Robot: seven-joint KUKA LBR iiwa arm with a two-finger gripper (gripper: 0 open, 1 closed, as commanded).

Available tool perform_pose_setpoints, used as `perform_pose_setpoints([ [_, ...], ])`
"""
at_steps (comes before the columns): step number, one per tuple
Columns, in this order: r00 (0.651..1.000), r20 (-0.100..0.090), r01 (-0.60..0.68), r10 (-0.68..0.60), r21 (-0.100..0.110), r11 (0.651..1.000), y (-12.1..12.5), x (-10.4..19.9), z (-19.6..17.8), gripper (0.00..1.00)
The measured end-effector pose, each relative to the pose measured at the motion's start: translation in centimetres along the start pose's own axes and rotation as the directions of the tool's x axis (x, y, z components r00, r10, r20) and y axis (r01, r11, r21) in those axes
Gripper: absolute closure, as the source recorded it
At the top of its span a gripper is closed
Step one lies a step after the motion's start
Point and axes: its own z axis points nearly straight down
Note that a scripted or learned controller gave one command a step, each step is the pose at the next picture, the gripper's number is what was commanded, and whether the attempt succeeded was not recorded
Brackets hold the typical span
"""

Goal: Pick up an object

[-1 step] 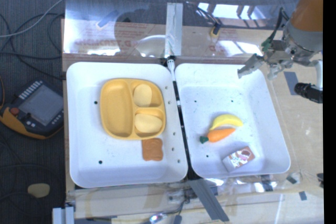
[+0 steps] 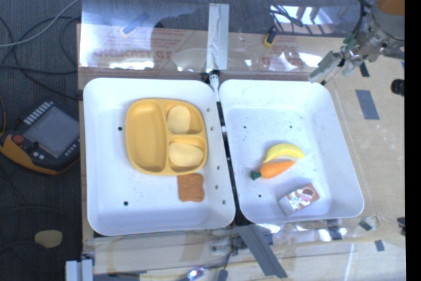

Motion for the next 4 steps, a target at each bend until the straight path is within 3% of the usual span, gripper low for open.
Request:
perform_pose_setpoints([
  [1, 0.947, 0.002, 0.32, -0.32, -0.003, 0.947, 0.0, 0.1, -8.3, 0.0],
  [2, 0.912, 0.0, 0.41, -0.41, -0.003, 0.912, -0.9, 0.4, -0.2, 0.0],
  [3, 0.947, -0.004, 0.321, -0.321, -0.006, 0.947, -4.6, 1.5, 6.7, 0.0],
  [4, 0.998, -0.001, -0.067, 0.067, -0.001, 0.998, -5.4, 1.3, -1.0, 0.0],
])
